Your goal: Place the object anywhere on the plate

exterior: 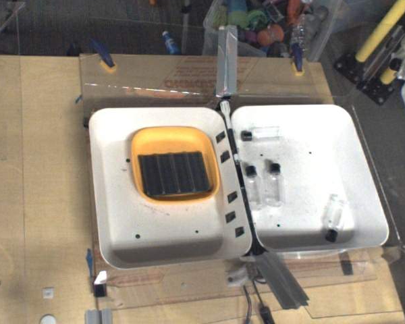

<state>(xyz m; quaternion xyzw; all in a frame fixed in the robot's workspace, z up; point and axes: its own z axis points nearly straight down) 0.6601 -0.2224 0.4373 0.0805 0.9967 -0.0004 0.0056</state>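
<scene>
A yellow-orange plate (143, 142) sits in the left white bin (115, 235). A black ribbed rectangular object (174, 173) lies flat on the plate, filling most of its middle. In the right bin (364, 201) lie several small clear vials with black caps: one near the back left (258, 134), two side by side at the centre left (262, 179), and one at the front right (333, 216).
A metal divider strip (231, 167) with black clips runs between the two bins. A clear plastic sheet (182, 79) is clamped behind the bins. A crate of colourful toys (270, 9) stands beyond the bench at the back.
</scene>
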